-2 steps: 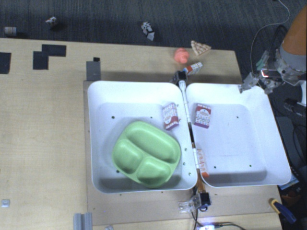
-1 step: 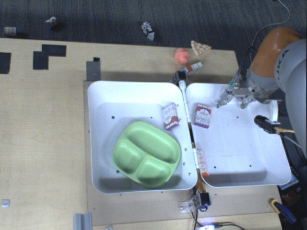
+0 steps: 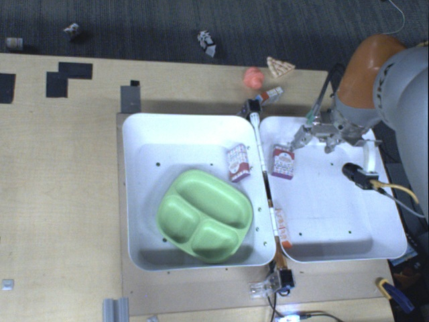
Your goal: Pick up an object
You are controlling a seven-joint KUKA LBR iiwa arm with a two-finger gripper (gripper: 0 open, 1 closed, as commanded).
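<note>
A small red-and-white packet [image 3: 283, 162] lies at the back left of the right bin [image 3: 348, 240]. A second packet of the same kind [image 3: 238, 162] lies in the left bin [image 3: 141, 180], at the back right, beside a green divided plate [image 3: 204, 213]. My gripper [image 3: 312, 145] hangs over the back of the right bin, just right of the first packet and apart from it. Its fingers are spread open with nothing between them.
An orange-and-white strip [image 3: 280, 225] lies along the divider between the bins, near the front. Behind the bins on the bench are a marker-like stick [image 3: 255, 116], an orange ball [image 3: 253, 78] and a toy pizza slice [image 3: 280, 66].
</note>
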